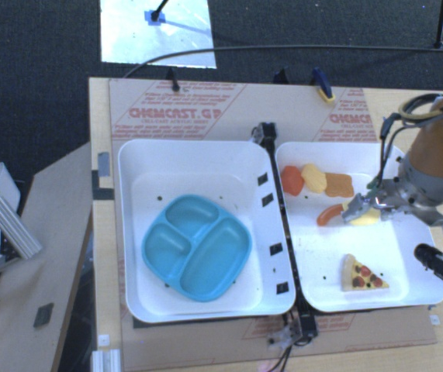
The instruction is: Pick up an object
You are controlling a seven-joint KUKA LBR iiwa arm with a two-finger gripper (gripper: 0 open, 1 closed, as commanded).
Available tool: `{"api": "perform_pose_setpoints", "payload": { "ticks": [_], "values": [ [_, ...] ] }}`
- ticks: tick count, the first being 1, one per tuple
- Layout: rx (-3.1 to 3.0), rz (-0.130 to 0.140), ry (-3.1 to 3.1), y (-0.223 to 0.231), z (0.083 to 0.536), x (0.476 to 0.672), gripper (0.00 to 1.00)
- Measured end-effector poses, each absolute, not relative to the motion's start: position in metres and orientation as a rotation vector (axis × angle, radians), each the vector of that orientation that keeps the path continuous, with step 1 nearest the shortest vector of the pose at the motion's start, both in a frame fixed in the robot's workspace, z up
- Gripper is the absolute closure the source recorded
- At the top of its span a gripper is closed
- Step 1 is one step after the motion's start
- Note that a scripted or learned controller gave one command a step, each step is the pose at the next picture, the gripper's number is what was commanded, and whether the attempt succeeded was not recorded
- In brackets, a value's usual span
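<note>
Pizza slice (363, 274) nearest the camera in the right bin (407, 297), well clear of the gripper (358, 210). Farther back, gripper low over a pale yellow piece (368, 218), red sausage (330, 214) just to its left, long axis slanting up toward the fingers. Finger state impossible to tell at this angle. Beyond, tomato (292, 180), yellow item (313, 177) and orange block (339, 184) in a row. Blue divided plate (196, 246) in the left bin (140, 285).
</note>
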State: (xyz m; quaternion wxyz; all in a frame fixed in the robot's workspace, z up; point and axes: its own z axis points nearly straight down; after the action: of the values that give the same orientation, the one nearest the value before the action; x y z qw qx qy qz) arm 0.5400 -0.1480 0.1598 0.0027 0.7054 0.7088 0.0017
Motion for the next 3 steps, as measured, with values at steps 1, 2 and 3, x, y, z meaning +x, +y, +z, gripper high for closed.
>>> {"api": "perform_pose_setpoints", "payload": {
  "ticks": [1,2,3],
  "values": [
    [2.212,0.005,2.223,-0.150,0.203,0.540,1.00],
    [2.211,0.005,2.224,-0.150,0.249,0.542,1.00],
    [2.208,0.005,2.232,-0.101,0.255,0.558,1.00]
  ]
}}
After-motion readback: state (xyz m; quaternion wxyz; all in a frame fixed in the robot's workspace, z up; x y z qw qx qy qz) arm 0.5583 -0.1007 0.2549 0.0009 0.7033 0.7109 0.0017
